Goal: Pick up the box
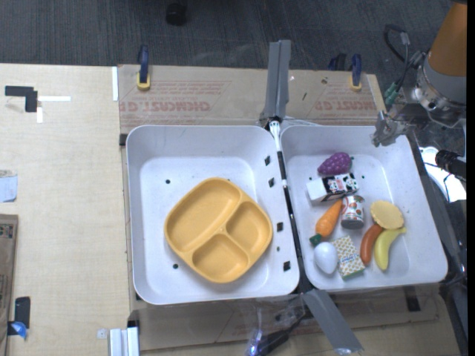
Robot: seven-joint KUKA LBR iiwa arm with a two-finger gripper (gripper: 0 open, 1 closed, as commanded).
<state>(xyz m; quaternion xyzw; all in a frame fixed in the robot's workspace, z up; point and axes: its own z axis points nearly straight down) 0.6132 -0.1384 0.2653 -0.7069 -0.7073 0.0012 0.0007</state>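
Observation:
A small yellow-green patterned box [349, 256] lies near the front of the right bin [427, 221], between a white egg [325, 257] and a red sausage [369, 243]. A white and black carton [332, 188] lies further back, under a purple bunch of grapes [335, 163]. My gripper [386, 130] hangs over the right bin's back right corner, well away from both, with nothing seen in it.
Around the box lie a carrot [327, 219], a small can [352, 211], a banana [385, 248] and a yellow round piece [387, 215]. A yellow divided plate [217, 230] sits in the left bin [141, 199]. A grey divider [278, 87] stands between the bins at the back.

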